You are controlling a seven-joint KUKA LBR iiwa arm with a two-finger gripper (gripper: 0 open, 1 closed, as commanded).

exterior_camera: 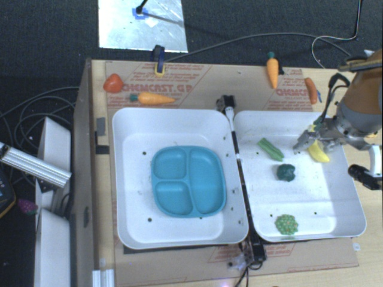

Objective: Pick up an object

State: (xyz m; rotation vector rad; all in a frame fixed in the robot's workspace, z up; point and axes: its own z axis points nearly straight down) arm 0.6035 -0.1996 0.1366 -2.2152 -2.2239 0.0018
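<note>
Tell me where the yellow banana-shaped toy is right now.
The yellow toy lies in the right bin, near its far right edge, just beside the gripper and to the right of the green pod.

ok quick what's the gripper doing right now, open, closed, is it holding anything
Gripper: low over the right bin, beside the yellow toy; open or closed cannot be told, and nothing is visibly held.

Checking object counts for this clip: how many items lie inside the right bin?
4: a green pod, a dark green lump, a light green bumpy ball, and a yellow piece beside the gripper, which may hide more.
</note>
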